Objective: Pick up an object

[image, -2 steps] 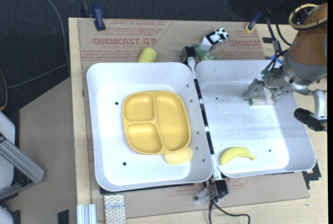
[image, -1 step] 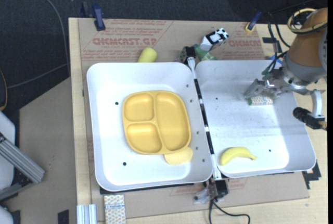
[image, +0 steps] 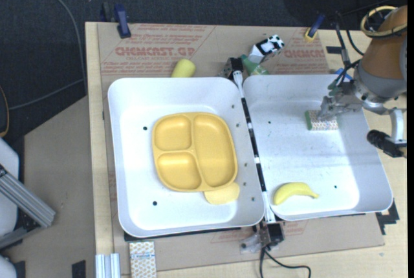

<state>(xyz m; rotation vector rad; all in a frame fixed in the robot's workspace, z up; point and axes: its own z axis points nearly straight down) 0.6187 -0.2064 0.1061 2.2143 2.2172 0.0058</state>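
My gripper (image: 331,106) hangs low over the far part of the right bin (image: 349,167), reaching in from the right. Directly beneath its tip lies a small flat green-and-white object (image: 321,121) on the bin floor; the gripper's tip touches or nearly touches its upper edge. A yellow banana (image: 294,192) rests near the front left corner of the same bin, well away from the gripper. The arm's orange band (image: 387,58) shows at the right edge.
The left bin (image: 129,115) holds a yellow divided plate (image: 194,150) with a pale yellow piece (image: 222,194) at its front edge. Behind the bins on the cardboard sit a yellow item (image: 184,68) and a black-and-white toy (image: 268,46).
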